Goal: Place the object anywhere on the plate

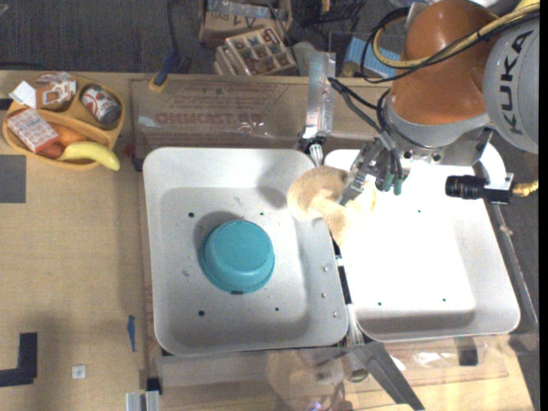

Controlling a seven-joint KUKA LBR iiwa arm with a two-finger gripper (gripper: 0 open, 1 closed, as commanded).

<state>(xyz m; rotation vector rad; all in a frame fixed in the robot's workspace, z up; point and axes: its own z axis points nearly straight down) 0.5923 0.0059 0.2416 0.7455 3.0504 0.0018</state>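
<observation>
We see two shallow white bins side by side on the bench. In the left bin point(171, 187) a teal plate point(238, 256) lies upside down, a little left of the bin's middle and toward its near edge, with bare white floor all around it. The right bin point(445, 272) has only small dark specks on its floor.

The task's object, a pale tan, floppy piece that looks like a flat bread or pancake point(318, 197), sits at the far end of the seam between the two bins. It drapes over the left bin's far right corner and hangs across the raised rims toward the right bin's far left corner. It lies well apart from the plate.

The arm point(445, 67) comes in from the right, its orange band above the wrist over the far edge of the right bin. The end effector point(360, 182) points down and leftward at the right edge of the pancake. One of its fingers point(353, 187) seems to touch or overlap the pancake's edge, but we cannot tell whether the fingers are spread or closed, nor whether the pancake is between them.

At the bench's far left corner stands a yellow tray point(60, 127) with a banana point(90, 153), small boxes and a tin. A clear plastic cover point(218, 114) lies along the far edge behind the left bin.
</observation>
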